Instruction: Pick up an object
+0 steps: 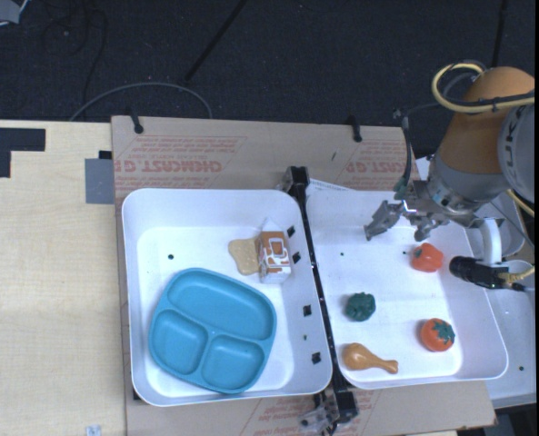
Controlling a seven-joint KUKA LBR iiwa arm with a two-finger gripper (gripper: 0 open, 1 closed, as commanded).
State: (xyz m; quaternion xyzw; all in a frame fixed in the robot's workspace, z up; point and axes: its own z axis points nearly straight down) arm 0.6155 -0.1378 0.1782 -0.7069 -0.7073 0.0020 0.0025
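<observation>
My gripper (pixel 400 223) hangs over the upper part of the right bin (pixel 378 209), its fingers (pixel 379 222) spread apart with nothing between them. A red tomato-like toy (pixel 426 258) lies just below and right of it. A dark green broccoli toy (pixel 360 306) sits mid-bin. Another red-orange fruit with a green top (pixel 437 333) rests near the right wall. An orange drumstick-shaped toy (pixel 369 360) lies along the front edge.
The left bin (pixel 146 212) holds a blue divided plate (pixel 213 330), a small orange-and-white carton (pixel 274 253) and a tan flat piece (pixel 244 256). A black divider (pixel 310 280) runs between the bins. Cables hang at the arm's right.
</observation>
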